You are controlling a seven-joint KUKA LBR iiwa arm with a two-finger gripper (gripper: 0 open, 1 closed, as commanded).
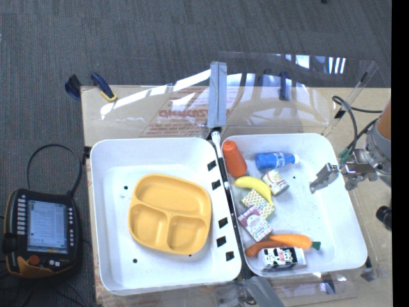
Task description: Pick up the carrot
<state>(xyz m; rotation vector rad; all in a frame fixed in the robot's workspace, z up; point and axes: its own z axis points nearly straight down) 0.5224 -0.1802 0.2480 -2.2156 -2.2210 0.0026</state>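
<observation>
Left bin point(105, 171): I see a yellow divided plate point(170, 213) lying in it. It has no part in my step, so I leave it alone.

Divider between the bins: an orange cup point(234, 158) lies just right of it, at the far side of the right bin point(332, 229). Its color is near to the color of my target, so I take care not to mix them.

Middle of the right bin: a banana point(254, 187), a blue bottle point(275, 160) and some small cartons point(255, 221) are crowded here. One carton almost touches the left end of my target.

Carrot point(281, 243): it lies flat at the near side of the right bin, its long side running left to right, the green tip pointing right. A small black and white carton point(280, 257) sits just below it, touching or nearly so.

Gripper point(326, 178): it hovers over the right part of the right bin, well apart from the carrot and nearer the far side. It carries nothing; whether it is open or closed I cannot tell.

My plan: I think I should bring it toward the near wall, above the middle of the carrot, and turn it to close across the thin side. The right half looks more free than the left.

Risk: I judge the carton below may be caught together.
</observation>
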